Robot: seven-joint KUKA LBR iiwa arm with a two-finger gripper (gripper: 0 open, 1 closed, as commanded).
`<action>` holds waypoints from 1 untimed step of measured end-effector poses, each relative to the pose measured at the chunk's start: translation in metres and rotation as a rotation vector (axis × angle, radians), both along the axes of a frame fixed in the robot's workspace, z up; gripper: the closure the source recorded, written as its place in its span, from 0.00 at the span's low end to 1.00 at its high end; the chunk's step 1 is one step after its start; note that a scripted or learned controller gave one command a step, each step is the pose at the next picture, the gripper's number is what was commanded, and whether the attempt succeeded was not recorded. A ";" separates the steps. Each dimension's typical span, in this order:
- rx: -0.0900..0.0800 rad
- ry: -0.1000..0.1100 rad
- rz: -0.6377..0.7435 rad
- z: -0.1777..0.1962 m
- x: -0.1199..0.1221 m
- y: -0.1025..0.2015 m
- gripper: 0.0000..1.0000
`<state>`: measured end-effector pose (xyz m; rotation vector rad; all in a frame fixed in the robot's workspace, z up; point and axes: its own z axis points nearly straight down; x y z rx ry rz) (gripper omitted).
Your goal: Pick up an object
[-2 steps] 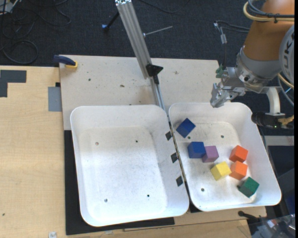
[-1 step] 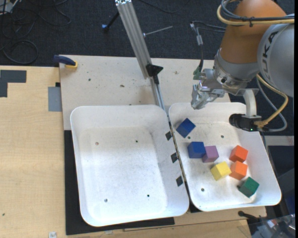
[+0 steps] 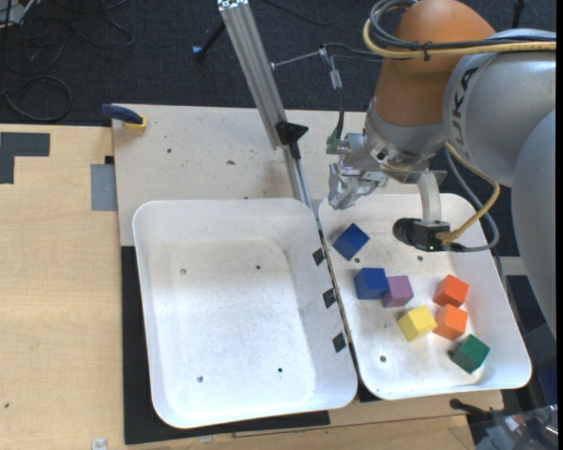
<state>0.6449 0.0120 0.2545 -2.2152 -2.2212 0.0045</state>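
Pale wooden tabletop (image 3: 47,279) carries two shallow white plastic bins side by side, with dark carpet and loose cables behind. Left bin (image 3: 169,223) has only small dark specks on its floor. Right bin (image 3: 507,368) holds seven small cubes: a tilted dark blue cube (image 3: 351,241) near its upper left corner; a second blue cube (image 3: 372,282) touching a purple cube (image 3: 397,291) toward the middle; a yellow cube (image 3: 417,322) just below those; two orange cubes (image 3: 451,291) (image 3: 450,322), one above the other, to their right; and a green cube (image 3: 470,352) near the lower right rim. A slanted aluminium rail (image 3: 261,82) rises from the divide between the bins.

Grey arm with orange band (image 3: 432,73) reaches in from the right. Its gripper (image 3: 347,190) hangs over the upper left corner of the right bin, just above the tilted dark blue cube and apart from it. Whether the fingers are spread or closed cannot be told; no cube is seen between them.
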 end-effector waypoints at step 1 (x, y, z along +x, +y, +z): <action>0.001 -0.003 0.001 0.002 0.000 0.051 1.00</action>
